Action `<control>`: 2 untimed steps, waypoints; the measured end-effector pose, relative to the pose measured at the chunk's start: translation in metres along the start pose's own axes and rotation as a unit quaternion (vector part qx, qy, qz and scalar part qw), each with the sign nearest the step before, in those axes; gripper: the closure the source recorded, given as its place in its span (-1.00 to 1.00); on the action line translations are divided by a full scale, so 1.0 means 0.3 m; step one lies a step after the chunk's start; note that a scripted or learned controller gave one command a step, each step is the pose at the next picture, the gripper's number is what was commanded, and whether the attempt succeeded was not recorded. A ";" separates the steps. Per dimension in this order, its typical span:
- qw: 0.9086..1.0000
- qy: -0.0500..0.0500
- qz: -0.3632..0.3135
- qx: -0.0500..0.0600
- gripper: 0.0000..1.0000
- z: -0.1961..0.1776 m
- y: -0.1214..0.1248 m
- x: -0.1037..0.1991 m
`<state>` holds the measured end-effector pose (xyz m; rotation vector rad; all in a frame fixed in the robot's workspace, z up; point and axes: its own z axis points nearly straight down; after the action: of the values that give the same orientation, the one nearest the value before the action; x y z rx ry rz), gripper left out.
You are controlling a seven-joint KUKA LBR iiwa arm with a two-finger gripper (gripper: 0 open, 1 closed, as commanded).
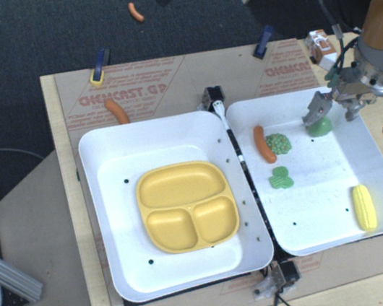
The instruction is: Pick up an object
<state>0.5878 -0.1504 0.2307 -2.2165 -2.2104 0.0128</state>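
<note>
Camera view, fingers (331, 111) spread wide over small round green object (319, 126), right bin's (380, 159) far edge.

Glossy yellow plastic tray (186, 206) sits in smooth white plastic bins (104, 200) — matt brown cardboard sheet (157, 81) underneath — and dark rough carpet floor (24, 39) beyond.

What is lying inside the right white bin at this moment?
In the right bin lie an orange carrot, a green broccoli piece, a flat green piece and a yellow corn cob. The end effector partly covers another green object, so its shape is unclear.
</note>
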 end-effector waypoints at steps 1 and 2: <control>1.000 -0.001 -0.001 -0.007 -1.00 -0.027 0.008 0.001; 1.000 0.000 -0.001 -0.003 -1.00 0.173 0.032 -0.007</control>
<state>0.5967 -0.1524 0.1788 -2.2170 -2.2169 0.0063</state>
